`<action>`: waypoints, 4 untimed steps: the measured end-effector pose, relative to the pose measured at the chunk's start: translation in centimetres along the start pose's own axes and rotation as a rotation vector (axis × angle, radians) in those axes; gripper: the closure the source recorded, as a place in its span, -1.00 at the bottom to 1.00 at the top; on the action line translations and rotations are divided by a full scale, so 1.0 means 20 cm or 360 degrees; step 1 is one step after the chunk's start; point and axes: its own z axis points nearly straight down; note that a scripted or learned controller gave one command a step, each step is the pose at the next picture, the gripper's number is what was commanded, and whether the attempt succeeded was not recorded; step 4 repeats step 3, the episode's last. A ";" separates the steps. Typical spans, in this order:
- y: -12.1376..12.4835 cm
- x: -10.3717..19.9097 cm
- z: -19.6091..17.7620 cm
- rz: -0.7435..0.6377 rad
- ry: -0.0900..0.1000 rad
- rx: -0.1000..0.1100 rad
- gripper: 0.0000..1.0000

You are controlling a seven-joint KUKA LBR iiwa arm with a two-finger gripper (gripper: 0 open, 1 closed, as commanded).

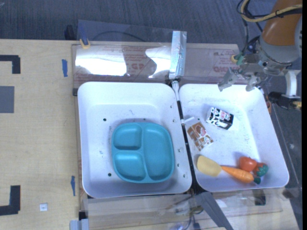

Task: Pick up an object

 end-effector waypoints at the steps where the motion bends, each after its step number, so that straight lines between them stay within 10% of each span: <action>1: -0.15 0.10 0.62 -0.0019 -0.0005 -0.0020 -1.00; 2: -0.16 0.10 0.58 -0.0016 -0.0004 -0.0013 1.00; 3: -0.39 0.33 0.02 -0.0029 0.0000 -0.0025 1.00; 4: -0.39 0.33 0.02 -0.0029 0.0000 -0.0025 1.00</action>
